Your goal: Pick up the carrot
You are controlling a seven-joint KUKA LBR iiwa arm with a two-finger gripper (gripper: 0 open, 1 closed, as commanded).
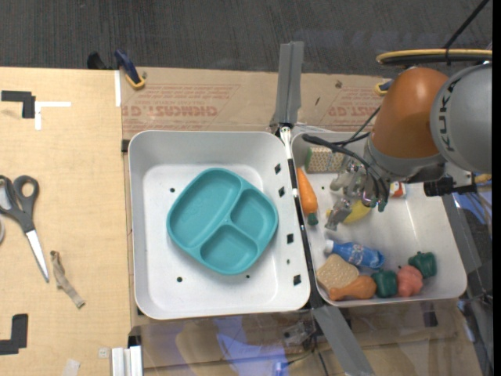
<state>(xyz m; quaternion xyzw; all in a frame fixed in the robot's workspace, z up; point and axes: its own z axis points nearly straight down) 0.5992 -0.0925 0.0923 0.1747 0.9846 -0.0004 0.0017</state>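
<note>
The orange carrot (306, 192) with a green tip lies along the left wall of the right bin (438, 233). My gripper (341, 206) hangs over the middle of that bin, a little to the right of the carrot and apart from it. Its metal fingers (338, 213) point down and to the left, next to a yellow banana-like toy (359, 209). The carrot is not between the fingers.
A teal divided plate (223, 221) sits in the left bin (149, 241). The right bin also holds a blue bottle (355, 253), a bread slice (337, 272), an orange-brown piece (356, 290), green and pink toys (399, 279) and a sponge-like block (320, 160). Scissors (25, 218) lie far left.
</note>
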